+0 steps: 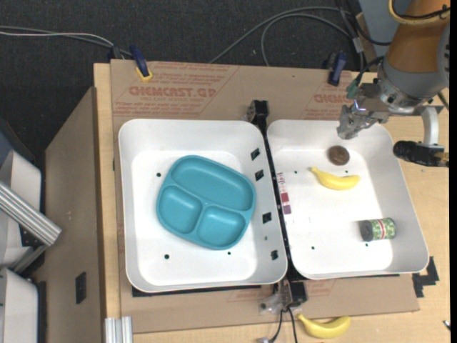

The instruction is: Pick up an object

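Note:
The right bin (pixel 400 191) holds a yellow banana (pixel 335 179), a small round brown object (pixel 338 155) and a green-labelled can (pixel 378 229) lying on its side. My gripper (pixel 352 126) hangs over the bin's far edge, just above and behind the brown object and apart from it. The arm's orange band (pixel 421 20) rises at the top right. Nothing shows between the fingers.
In the left bin (pixel 136 191) lies a teal divided plate (pixel 206 201). Black clips (pixel 258 110) sit along the seam between the bins. A second banana (pixel 325 325) lies on the bench below the bins. Cables and blue clamps (pixel 141 65) run along the far side.

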